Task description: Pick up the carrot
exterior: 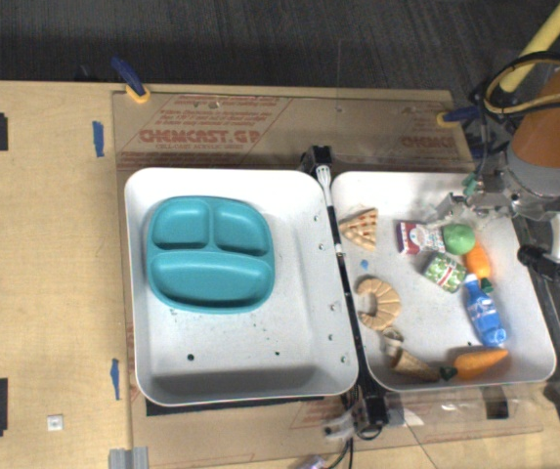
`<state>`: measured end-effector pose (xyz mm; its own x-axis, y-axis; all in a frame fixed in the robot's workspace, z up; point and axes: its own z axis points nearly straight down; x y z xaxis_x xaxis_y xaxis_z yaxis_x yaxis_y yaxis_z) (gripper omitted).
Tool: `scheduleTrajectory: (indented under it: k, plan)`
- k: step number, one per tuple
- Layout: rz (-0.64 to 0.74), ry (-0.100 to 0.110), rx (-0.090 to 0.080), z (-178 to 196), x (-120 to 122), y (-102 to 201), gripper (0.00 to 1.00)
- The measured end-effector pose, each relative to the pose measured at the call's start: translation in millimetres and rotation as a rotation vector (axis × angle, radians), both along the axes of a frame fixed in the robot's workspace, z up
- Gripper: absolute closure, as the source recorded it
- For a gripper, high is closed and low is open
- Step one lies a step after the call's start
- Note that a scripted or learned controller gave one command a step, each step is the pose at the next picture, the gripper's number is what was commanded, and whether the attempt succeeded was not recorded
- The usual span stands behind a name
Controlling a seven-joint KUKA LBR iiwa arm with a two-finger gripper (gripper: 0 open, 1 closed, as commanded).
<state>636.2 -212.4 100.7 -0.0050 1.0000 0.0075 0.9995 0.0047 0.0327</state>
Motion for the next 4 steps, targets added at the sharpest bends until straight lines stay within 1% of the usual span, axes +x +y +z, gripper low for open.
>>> scheduleTrajectory:
  k: [1,2,3,4]
  plan:
    - [0.038,-0.008,-0.002,1,-20,-1,0.0]
    - [-0.125,-0.008,-0.005,1,-76,6,0.0]
    - [-0.122,-0.014,-0.008,13,-74,5,1.0]
    - [0.106,0.02,-0.013,-10,-143,33,1.0]
